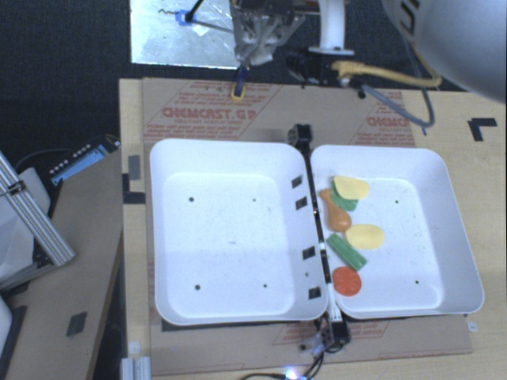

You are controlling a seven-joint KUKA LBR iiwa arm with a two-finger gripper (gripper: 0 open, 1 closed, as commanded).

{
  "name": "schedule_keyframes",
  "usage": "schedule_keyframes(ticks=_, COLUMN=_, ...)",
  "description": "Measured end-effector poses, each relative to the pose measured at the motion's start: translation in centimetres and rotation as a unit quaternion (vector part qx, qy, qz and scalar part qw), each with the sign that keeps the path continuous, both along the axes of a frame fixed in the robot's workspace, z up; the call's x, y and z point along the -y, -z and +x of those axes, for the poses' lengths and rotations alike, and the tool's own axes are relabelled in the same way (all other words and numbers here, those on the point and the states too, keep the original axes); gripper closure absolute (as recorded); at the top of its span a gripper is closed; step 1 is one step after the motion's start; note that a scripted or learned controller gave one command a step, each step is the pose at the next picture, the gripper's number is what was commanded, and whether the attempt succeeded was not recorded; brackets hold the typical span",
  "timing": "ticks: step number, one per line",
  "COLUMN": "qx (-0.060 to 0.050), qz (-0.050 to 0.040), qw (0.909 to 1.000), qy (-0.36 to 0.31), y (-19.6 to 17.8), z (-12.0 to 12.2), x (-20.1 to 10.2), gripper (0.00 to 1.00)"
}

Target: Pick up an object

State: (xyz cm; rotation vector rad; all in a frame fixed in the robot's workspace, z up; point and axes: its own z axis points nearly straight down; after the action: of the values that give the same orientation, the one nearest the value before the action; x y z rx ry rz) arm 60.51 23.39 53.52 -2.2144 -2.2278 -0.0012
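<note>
Gripper (255,50) high above table's far edge, jaws' state indiscernible; toy food pieces (348,228) in right bin (444,212).

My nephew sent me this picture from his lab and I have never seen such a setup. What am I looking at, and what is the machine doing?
This is one camera fixed above a workbench, looking down at a slant. The machine is a robot arm reaching in from the right; its grasping tool hangs near the top of the picture, above the back of the bench, away from both trays. I see nothing between its fingers.

On the bench lie two shallow white trays side by side. Along the inner edge of the right tray lies a cluster of small toy-like pieces: two yellow pieces, an orange piece, a green stick and a red disc. The left tray shows its bare white floor.

Its job is to pick up one piece.
</note>
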Motion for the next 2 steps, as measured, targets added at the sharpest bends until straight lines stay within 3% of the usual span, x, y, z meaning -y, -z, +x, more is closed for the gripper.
schedule_keyframes(ticks=2, qx=0.001, qz=0.0, qw=1.0, qy=0.0, y=0.0, z=-1.2, x=-0.04, gripper=1.0)
